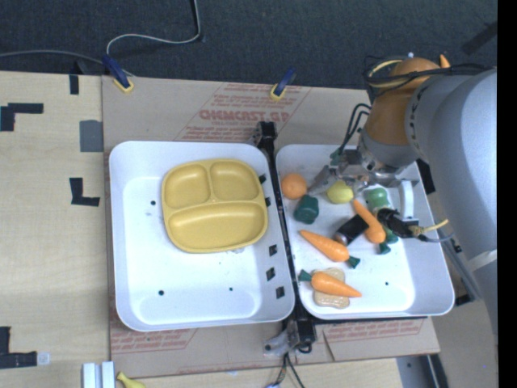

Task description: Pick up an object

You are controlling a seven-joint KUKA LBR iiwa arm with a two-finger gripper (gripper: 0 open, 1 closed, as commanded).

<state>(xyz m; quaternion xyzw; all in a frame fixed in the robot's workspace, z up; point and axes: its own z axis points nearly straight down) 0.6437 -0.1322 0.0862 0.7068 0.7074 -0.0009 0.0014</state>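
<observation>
The gripper [343,183] hangs over the upper part of the right bin [420,293], reaching in from the right below the arm's orange band [393,115]; whether it is wide or narrow cannot be told from this slant, and nothing can be seen held by it. A small yellow fruit [340,192] lies right at its tip, touching or nearly so. Just left of that sits an orange ball [294,187], close to the bin's left wall, with a dark green piece [306,209] just below it. A carrot [369,221] lies with its long axis slanting from upper left to lower right, its green end toward the lower right, beside a black block [352,229]. A second carrot [325,246] lies in the middle of the bin, pointed tip up and to the left, green end lower right. A third, stubbier carrot [334,283] lies near the front, almost level, its green top pointing left, resting against a tan biscuit-like piece [332,300]. The left bin [137,289] holds a yellow divided plate [215,203] with three compartments, set in its upper half.
</observation>
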